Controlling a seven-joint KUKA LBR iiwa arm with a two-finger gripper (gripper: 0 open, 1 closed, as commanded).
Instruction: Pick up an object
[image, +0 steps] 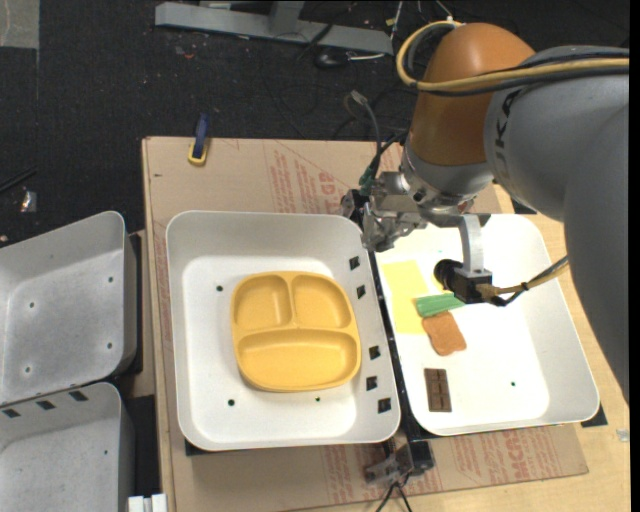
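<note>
Hovering above the rear left corner of the right bin (520, 345), close beside the rims where both bins meet: gripper (385, 228). Cannot tell from this slant whether spread or closed; nothing seen held.

Lying in the right bin, forward of the gripper: green piece (438, 304), overlapping the edge of a flat yellow sheet (398, 292); orange-tan piece (445, 335), touching the green one on its front side; dark brown block (436, 390), apart, nearer the front wall. Resting alone in the left bin (200, 300): yellow divided plate (296, 330).

Risks, as judged:
- Striking or scraping the bin rim if lowered straight down from this position, given the closeness to the wall.
- Closing on the yellow sheet alone: too flat to offer purchase, likely to slide or buckle rather than lift.
- Catching two touching pieces at once, green and orange-tan, then dropping one or both on the rise.
- Nudging the green piece sideways across the smooth sheet and closing on nothing.

Recommended target on present evidence: brown block, standing clear of its neighbours.
</note>
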